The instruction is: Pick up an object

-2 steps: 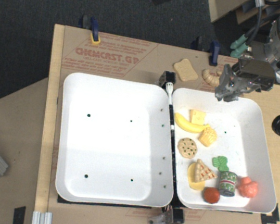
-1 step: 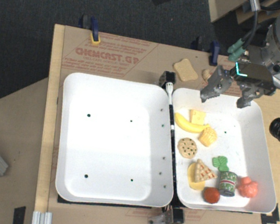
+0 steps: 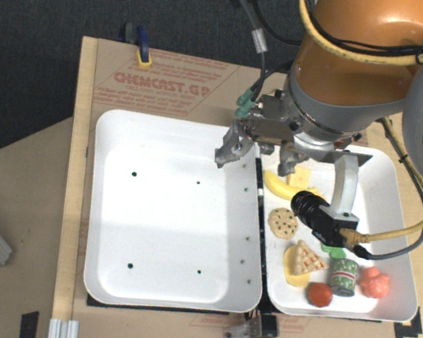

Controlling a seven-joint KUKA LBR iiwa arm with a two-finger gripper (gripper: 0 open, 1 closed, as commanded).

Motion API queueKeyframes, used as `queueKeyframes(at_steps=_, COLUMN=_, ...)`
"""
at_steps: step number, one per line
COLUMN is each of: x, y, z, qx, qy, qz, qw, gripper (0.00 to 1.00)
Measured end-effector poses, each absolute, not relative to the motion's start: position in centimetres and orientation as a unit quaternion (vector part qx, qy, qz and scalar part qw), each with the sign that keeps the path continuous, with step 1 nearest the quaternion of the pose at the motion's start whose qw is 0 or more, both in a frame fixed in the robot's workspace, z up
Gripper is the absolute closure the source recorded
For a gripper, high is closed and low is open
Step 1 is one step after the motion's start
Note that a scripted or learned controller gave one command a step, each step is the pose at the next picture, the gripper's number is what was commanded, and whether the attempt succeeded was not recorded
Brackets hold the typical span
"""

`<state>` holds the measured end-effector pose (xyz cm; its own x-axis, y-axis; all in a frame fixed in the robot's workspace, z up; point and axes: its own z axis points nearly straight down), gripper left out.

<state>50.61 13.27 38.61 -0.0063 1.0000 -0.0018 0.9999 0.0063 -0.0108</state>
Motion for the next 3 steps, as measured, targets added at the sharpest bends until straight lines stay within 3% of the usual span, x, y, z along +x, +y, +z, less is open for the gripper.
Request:
queueKeyframes(at_steps=1, x=49.1, y=10.8, z=50.9, qx=-0.707, qy=-0.707, qz=-0.007, qw=-0.004, gripper=0.0)
queueKeyframes(at_steps=2, x=47.6, y=18.4, z=30.6, qx=-0.705, qy=-0.709, qz=0.0079, qw=0.005, gripper=0.0)
queueKeyframes(at_steps=3, x=48.0, y=17.2, z=49.8, qx=-0.707, qy=-0.708, qz=-0.0101, qw=-0.004, gripper=0.0)
